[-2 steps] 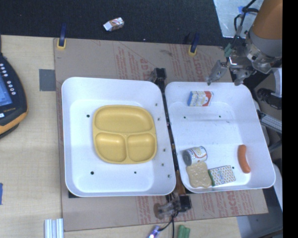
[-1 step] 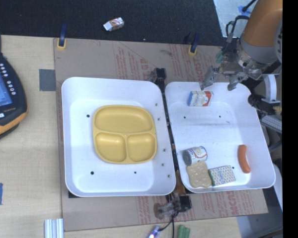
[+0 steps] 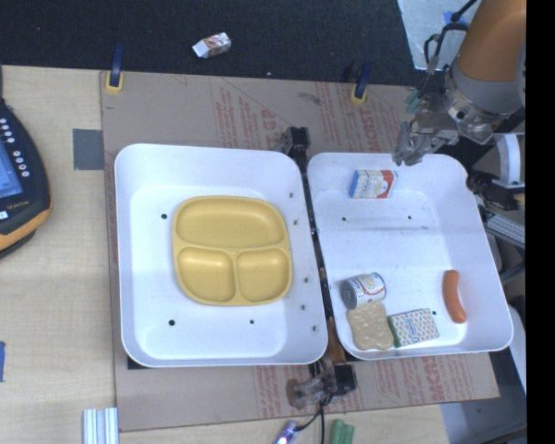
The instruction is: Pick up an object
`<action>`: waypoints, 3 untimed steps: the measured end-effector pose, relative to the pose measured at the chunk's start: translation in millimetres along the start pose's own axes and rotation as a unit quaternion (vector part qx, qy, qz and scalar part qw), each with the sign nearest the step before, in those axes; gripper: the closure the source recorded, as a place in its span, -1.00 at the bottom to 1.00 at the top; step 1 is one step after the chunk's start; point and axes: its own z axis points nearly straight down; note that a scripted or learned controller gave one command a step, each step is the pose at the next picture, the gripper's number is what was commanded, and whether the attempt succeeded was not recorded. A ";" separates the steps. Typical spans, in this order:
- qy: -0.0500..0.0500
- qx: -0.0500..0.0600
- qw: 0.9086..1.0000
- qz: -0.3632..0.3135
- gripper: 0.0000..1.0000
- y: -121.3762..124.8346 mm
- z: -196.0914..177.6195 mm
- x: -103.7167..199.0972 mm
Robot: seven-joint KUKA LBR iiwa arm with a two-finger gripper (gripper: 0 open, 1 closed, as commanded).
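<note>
The right bin (image 3: 416, 218) holds a small white and blue carton (image 3: 371, 184) near its far edge. At its near edge lie a small can (image 3: 363, 289) on its side, a tan cracker (image 3: 369, 326), a green patterned packet (image 3: 413, 327) and an orange sausage (image 3: 454, 295). My gripper (image 3: 413, 148) hangs above the far edge of the right bin, just right of the carton and apart from it. Nothing shows between its fingers.
The left bin (image 3: 148, 276) holds a yellow divided plate (image 3: 232, 249). A teach pendant (image 3: 7, 178) lies at the bench's left edge. A crumpled wrapper (image 3: 212, 45) lies on the dark floor beyond the bench. Clamps (image 3: 115, 70) pin the cardboard's far edge.
</note>
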 end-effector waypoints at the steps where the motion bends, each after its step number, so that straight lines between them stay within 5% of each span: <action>1: 0.000 0.000 1.000 0.000 -1.00 -0.1 0.2 0.0; 2: 0.000 0.000 1.000 0.002 -1.00 -0.2 3.1 10.5; 3: -0.001 0.002 1.000 0.002 -1.00 -1.5 74.4 -37.4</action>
